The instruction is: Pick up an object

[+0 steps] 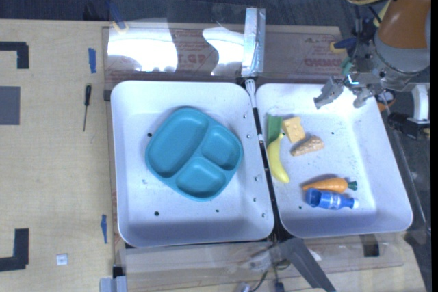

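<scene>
A: Camera view: the gripper (pixel 344 94) hangs over the right bin's (pixel 390 147) back edge, fingers spread wide, nothing between them. Pickable stuff sits below in that bin: banana (pixel 276 161), cheese wedge (pixel 293 128), bread piece (pixel 307 145), carrot (pixel 327 184), blue bottle (pixel 329 200).

B: Why's the teal tray (pixel 194 152) alone in the left bin (pixel 130 113)?

A: Guessing drop-off side. There's printing on the cardboard (pixel 315 51) behind, too blurry to read.
</scene>
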`<state>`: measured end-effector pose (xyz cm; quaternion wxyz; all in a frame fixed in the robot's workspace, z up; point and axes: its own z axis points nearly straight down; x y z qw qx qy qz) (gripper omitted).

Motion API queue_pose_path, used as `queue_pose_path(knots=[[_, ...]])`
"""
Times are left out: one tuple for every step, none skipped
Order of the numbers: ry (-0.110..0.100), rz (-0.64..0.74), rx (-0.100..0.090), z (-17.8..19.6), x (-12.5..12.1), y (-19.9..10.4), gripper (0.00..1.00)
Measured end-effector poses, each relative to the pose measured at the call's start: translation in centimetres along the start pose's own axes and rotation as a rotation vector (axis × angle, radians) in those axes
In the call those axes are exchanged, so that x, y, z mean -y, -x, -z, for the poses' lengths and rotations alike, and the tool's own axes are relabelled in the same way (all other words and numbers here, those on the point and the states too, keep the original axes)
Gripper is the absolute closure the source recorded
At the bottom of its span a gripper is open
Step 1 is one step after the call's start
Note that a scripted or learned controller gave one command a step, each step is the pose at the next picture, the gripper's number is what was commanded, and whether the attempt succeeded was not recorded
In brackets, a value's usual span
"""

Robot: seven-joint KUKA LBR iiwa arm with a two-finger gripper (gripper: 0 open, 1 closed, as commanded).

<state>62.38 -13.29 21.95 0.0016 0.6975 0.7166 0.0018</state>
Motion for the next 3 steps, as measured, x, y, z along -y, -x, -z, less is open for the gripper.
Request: queue_pose_path(knots=[[-0.001,0.197,0.0,-12.8,0.3,-3.4,0.0],[0.002,0.196,0.002,-11.7,0.2,-3.3,1.0],[0.005,0.233,-0.002,-3.0,-4.8,-12.3,1.0]])
